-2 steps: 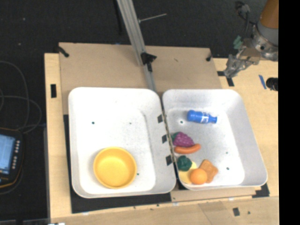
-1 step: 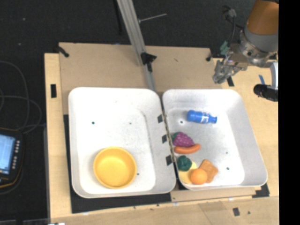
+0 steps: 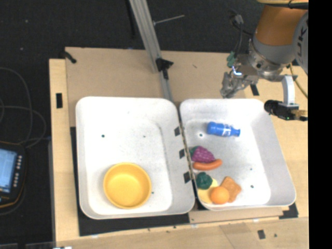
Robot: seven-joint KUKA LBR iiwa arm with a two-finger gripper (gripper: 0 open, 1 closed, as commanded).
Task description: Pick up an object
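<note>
Yellow bowl [image 3: 127,184] nearest camera, in left bin [image 3: 124,113], well apart from gripper [image 3: 231,88]. Gripper hangs over far rim of right bin [image 3: 259,118], nothing between fingers; open or pressed together — cannot tell. Blue bottle [image 3: 223,129] lies just below gripper. Farther off along that bin's left side: purple grapes [image 3: 203,153], orange carrot [image 3: 207,165], green piece [image 3: 203,180], orange ball [image 3: 220,195].

Even overhead light, soft shadows, bright white bins [image 3: 129,113], slightly grainy focus.
</note>
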